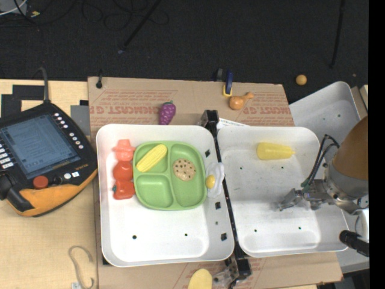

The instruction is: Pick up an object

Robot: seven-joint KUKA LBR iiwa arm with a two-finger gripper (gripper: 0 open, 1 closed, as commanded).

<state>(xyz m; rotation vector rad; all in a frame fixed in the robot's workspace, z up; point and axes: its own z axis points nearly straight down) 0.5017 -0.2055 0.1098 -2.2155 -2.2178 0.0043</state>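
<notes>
Counting two white bins, one green tray, two corn cobs.

We log one fixed camera above the bench, looking down aslant; both white bins fill mid-frame.

Tool fingers' spacing unclear; yellow object partly cut off below.

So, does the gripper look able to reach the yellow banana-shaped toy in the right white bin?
Probably yes. The gripper is low in the right white bin, and the yellow banana-shaped toy lies alone near its far wall, with bare floor between them.
</notes>
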